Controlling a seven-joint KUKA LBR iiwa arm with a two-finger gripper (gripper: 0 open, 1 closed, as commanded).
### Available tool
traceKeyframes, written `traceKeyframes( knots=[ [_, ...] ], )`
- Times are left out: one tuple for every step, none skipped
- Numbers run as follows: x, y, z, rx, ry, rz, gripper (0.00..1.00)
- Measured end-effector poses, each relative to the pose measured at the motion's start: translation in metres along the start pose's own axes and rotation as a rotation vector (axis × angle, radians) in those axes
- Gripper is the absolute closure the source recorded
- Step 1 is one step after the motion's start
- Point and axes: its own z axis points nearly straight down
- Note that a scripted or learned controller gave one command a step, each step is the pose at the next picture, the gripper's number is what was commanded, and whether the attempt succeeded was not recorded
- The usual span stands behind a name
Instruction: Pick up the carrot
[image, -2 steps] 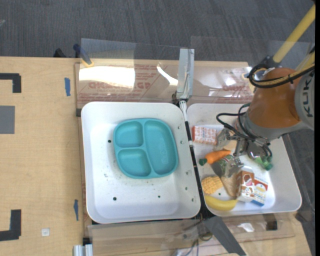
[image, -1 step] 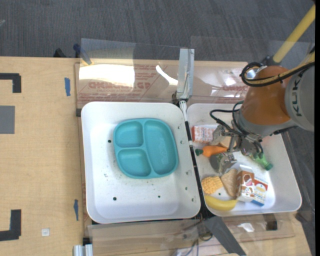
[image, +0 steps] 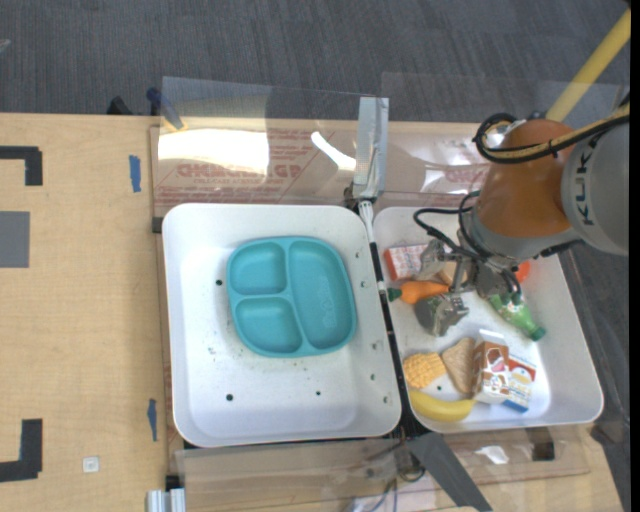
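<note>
Hovering low in the right bin (image: 585, 395), the hand (image: 452, 292) sits just beside the carrot (image: 422, 292); whether its fingers are apart or together cannot be told. That carrot lies near the bin's left wall, its long axis running left to right, green top end toward the left, orange body toward the hand. Nearer lie a banana (image: 441, 405) and a small carton (image: 503, 376). A teal plate (image: 291, 296) rests in the left bin (image: 190, 330).

Grey arm (image: 605, 190), orange wrist band, black cables, metallic tool (image: 452, 290)
</note>
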Motion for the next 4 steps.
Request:
traceKeyframes(
  knots=[
    [-0.010, 0.001, 0.000, -0.001, 0.001, 0.205, 0.00],
    [0.005, -0.007, 0.000, -0.002, 0.002, 0.356, 0.00],
    [0.011, 0.001, 0.000, -0.001, 0.005, 0.754, 0.00],
    [0.009, 0.001, -0.014, -0.001, 0.001, 0.750, 1.00]
  ],
)
